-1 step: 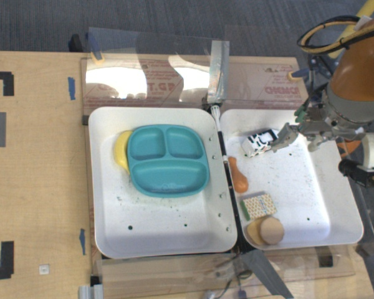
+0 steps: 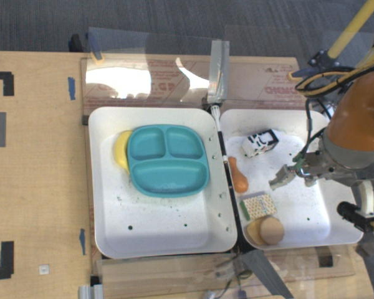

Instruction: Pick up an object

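Observation:
My gripper [image 2: 287,170] hangs over the middle of the right bin [image 2: 311,226], open with nothing between its fingers. Left of it lies an orange carrot-shaped toy [image 2: 237,175], close to the bin's left wall. A black and white toy [image 2: 260,142] rests at the back of this bin, up and left of the gripper. Below the gripper, towards the front, are a tan patterned square [image 2: 260,205] and a tan round piece [image 2: 270,230] in the front left corner.
The left bin [image 2: 168,229] holds a teal divided plate [image 2: 168,161] with a yellow object [image 2: 120,149] sticking out from under its left side. A metal divider [image 2: 217,73] stands behind the bins. Cables [image 2: 318,73] hang at the upper right.

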Robot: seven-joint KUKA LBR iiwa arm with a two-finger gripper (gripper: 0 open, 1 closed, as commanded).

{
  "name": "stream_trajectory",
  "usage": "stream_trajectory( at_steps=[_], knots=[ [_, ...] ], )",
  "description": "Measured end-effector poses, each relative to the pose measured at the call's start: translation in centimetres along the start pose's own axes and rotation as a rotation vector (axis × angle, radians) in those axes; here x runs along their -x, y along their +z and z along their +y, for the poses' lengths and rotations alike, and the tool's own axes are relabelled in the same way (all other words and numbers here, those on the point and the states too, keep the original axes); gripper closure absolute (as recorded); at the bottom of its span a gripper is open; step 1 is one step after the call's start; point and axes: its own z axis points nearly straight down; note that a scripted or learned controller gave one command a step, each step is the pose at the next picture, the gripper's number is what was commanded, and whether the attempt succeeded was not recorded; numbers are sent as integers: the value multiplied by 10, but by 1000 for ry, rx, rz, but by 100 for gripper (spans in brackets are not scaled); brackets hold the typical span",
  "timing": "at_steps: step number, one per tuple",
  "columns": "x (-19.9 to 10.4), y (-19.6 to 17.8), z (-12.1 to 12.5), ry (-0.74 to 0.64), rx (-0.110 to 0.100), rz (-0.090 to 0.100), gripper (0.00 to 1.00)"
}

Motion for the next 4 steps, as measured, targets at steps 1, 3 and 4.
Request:
stream_trajectory(
  at_steps=[1, 3, 4],
  knots=[
    [-32, 61, -25, -107, 28, -5, 0],
    [-102, -151, 1, 79, 16, 1, 100],
    [-100, -147, 0, 81, 7, -1, 0]
  ],
)
